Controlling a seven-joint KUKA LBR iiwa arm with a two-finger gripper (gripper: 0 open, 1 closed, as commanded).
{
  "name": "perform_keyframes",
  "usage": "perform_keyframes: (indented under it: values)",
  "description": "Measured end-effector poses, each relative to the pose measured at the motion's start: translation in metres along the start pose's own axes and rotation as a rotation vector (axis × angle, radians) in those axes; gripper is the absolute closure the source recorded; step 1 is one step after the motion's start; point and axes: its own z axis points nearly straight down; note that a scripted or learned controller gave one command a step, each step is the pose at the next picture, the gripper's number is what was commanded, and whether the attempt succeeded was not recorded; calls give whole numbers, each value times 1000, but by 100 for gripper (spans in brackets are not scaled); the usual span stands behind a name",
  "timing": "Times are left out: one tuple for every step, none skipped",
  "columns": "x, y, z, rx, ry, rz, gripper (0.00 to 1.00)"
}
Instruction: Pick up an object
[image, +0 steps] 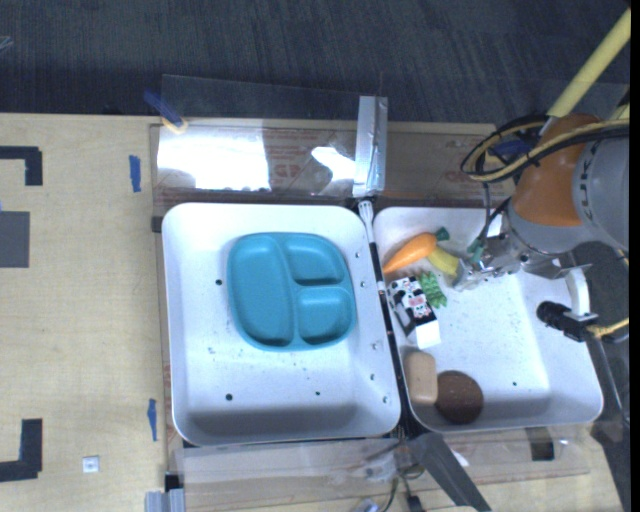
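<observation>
Clutter in the right bin (520, 340) is what I am working against, and I take the blue divided tray (292, 288) in the left bin (200, 380) as my landmark for placing it. Nearest that tray, just across the wall between the bins, lies an orange toy carrot (410, 251), with a yellow piece (443, 262) touching its far end and a small green piece (432, 287) just below that. A black-and-white printed item (411, 302) sits below the carrot, hard against the dividing wall. Further down from the tray's lower right corner, a tan block (421, 377) rests against a dark brown ball (460, 396). These things crowd the side of the bin closest to the tray, probably because they slid or were dropped there; it leaves the far half open for the arm to come in. The gripper (487, 262) sits low beyond the yellow piece, on the side away from the tray, beneath the orange-banded wrist. From this slanted view the tips blur into the bin floor, so I cannot tell whether the pincer is released or clenched, and I see nothing clearly between its tips. My judgement is that it is lined up for the carrot-and-yellow cluster, which is packed tightly enough that a clean grasp looks uncertain.
</observation>
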Motion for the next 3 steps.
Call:
perform_keyframes:
  values:
    - [1, 1, 1, -1, 2, -1, 0]
    - [0, 2, -8, -4, 0, 0, 100]
    - [-31, 20, -103, -2, 1, -252, 100]
